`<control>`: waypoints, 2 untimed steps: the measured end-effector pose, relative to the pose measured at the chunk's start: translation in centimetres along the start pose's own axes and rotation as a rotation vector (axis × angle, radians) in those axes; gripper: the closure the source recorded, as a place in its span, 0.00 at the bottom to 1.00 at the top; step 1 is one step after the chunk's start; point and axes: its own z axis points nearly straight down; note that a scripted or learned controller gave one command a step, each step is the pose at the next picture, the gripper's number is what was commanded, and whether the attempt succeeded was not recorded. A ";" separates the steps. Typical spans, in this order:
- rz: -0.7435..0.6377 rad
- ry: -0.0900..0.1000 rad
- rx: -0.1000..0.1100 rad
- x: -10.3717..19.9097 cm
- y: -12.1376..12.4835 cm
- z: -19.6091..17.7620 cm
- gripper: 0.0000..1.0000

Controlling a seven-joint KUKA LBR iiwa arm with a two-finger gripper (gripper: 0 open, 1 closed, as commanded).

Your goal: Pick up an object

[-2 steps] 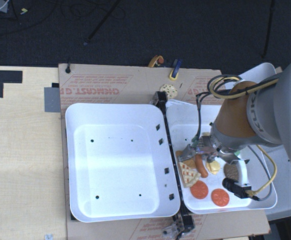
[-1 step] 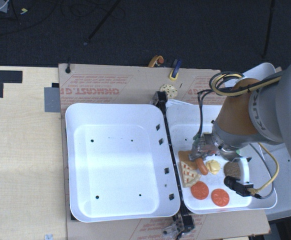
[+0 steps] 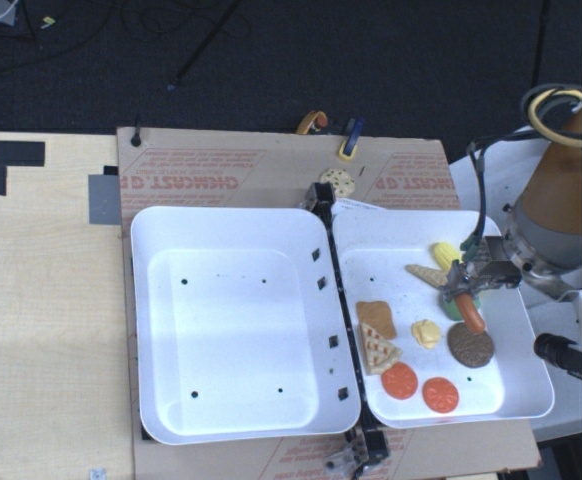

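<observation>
The arm comes in over the right edge of the right bin [image 3: 516,408]. Its gripper [image 3: 463,290] is down low in that bin, close to the right wall. It sits right on top of an orange toy carrot [image 3: 472,317] with a green end. The carrot looks like the thing it is going for. I cannot tell if the gripper has hold of it, because the dark parts cover the spot where they meet.

Other toy food lies in the same bin. A yellow piece [image 3: 445,255] and a tan cone shape [image 3: 426,273] are just beside the gripper, toward the far edge. A brown round cookie [image 3: 470,347] is touching or almost touching the carrot, near the right wall. A small yellow lump [image 3: 426,333] is in the middle. A slice of toast [image 3: 376,317] and a waffle wedge [image 3: 379,350] lie by the left wall. Two red tomato slices [image 3: 419,387] sit along the near edge.

The left bin [image 3: 151,268] is next to it.

I think the job is about half done. The arm has reached a toy. It has not been lifted yet, because the carrot looks to be lying on the bin floor. What is left is to grip it well and raise it up.
</observation>
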 end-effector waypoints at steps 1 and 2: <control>-0.006 0.003 0.010 3.8 2.1 -4.0 1.00; -0.005 0.004 0.021 7.0 5.4 1.7 1.00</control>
